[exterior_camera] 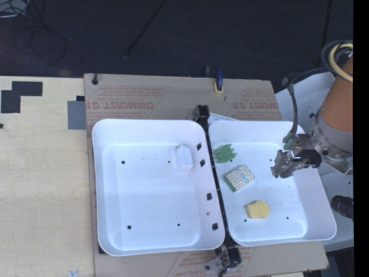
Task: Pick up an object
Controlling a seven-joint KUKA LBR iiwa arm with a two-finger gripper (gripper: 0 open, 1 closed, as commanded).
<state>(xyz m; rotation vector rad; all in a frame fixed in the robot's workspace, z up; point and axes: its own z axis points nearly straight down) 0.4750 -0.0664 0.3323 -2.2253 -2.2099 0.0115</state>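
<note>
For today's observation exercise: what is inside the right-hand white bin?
The right bin holds a green leafy piece, a patterned block and a yellow piece. The gripper hangs above its right side, covering the floor beneath.

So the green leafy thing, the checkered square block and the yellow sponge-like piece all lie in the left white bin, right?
Not quite. The camera view shows the green leafy thing, the checkered square block and the yellow sponge-like piece all lying in the right white bin, not the left one.
</note>
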